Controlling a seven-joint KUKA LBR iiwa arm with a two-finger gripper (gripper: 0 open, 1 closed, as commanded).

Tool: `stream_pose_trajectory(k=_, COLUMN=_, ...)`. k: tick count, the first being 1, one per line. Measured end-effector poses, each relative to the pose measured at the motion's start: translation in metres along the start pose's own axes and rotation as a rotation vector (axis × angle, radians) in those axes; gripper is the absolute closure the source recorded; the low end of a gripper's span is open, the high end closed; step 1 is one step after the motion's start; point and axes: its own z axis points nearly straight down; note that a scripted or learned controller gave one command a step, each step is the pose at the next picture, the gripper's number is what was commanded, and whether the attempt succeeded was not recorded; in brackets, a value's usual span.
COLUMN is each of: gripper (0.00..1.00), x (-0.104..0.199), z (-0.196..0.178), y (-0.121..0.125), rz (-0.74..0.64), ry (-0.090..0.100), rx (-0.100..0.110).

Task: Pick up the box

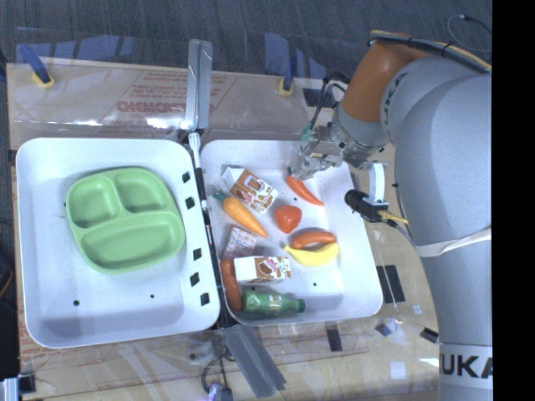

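White plastic bins are sitting side by side on the surface (100,98), and I am watching the right bin (355,295), where all the loose items are lying. The gripper (311,162) is hovering over the bin's upper right part, just above the top end of a red chili pepper (303,190); I cannot tell how it is set, since it is too small and cluttered in my view. The box (253,191), a small carton with brown and white print, is lying tilted in the upper left part of this bin, well left of the gripper and apart from it, its lower edge touching a carrot (244,215). A second carton of the same print (262,268) is lying near the bin's front, just above a green bottle (271,304) resting on its side. Between them I am seeing a small flat packet (242,241). A red tomato (287,218) is sitting near the middle, with a sausage (312,239) touching a banana (313,256) just to its lower right. The left bin (42,307) is holding a green divided plate (125,218).
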Motion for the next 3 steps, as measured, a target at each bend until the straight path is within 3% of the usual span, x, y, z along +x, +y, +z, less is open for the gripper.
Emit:
stream_pose_trajectory(k=1, gripper=1.0, x=0.005, z=0.025, y=-0.074, rz=0.123, ry=0.0, rx=0.001)
stream_pose_trajectory(k=2, gripper=0.0, x=0.005, z=0.025, y=-0.074, rz=0.123, ry=0.0, rx=0.001)
stream_pose_trajectory(k=3, gripper=0.0, x=0.007, z=0.031, y=-0.024, rz=0.006, ry=0.0, rx=-0.002)
